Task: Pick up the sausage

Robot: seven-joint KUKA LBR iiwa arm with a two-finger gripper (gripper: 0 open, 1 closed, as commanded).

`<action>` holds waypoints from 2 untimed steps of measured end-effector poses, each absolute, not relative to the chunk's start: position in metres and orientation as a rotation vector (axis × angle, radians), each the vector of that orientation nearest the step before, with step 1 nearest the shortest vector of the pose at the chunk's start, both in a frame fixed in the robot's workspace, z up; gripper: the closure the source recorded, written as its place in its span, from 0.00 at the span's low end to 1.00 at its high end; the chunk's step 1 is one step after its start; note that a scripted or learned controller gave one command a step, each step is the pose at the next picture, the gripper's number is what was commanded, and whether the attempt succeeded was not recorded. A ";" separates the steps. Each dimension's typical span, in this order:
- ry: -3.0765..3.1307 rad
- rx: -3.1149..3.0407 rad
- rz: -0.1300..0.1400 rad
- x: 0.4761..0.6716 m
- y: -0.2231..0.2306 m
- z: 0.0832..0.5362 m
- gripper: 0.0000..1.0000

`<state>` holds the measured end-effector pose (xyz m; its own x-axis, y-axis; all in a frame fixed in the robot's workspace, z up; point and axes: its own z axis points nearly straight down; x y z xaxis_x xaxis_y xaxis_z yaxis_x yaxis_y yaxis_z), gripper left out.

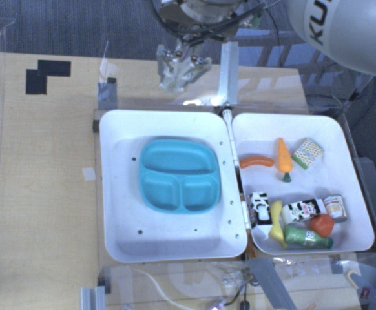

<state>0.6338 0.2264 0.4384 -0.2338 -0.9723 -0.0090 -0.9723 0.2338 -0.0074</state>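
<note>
The sausage (256,162), a thin orange-red link, lies in the right bin (343,148) near its left wall, just left of a carrot (283,158). My gripper (180,68) hangs above the bench beyond the far edge of the left bin (120,173), well away from the sausage and up-left of it. Nothing shows between its fingers.
A blue divided tray (178,175) rests in the left bin. The right bin also holds a yellow-green packet (307,153), a cow-print carton (259,210), a banana (276,221), a milk carton (304,210), a tomato (322,225), a can (334,207) and a green bottle (307,237).
</note>
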 end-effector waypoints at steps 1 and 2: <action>2.421 -1.989 0.002 0.669 0.211 0.297 1.00; 2.333 -2.085 -0.001 0.664 0.225 0.331 1.00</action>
